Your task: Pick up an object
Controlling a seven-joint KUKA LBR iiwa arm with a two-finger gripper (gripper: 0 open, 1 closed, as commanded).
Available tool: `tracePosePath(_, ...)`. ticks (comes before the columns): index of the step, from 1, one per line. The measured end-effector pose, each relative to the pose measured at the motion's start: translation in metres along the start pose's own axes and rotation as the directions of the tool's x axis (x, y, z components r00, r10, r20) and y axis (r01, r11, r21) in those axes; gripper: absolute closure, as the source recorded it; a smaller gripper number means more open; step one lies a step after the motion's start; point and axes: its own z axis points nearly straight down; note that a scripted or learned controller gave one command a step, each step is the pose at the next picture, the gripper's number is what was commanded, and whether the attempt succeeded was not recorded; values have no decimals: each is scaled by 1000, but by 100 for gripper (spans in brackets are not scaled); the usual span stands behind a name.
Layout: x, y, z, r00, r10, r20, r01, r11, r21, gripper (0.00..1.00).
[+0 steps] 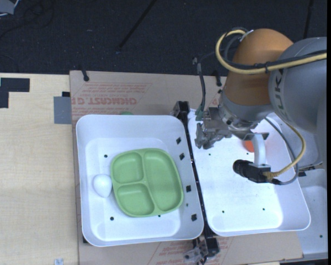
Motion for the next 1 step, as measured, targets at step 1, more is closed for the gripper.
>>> tracePosePath(1, 55, 19, 14, 1000, -2, -1, 2, 1000, -2, 100)
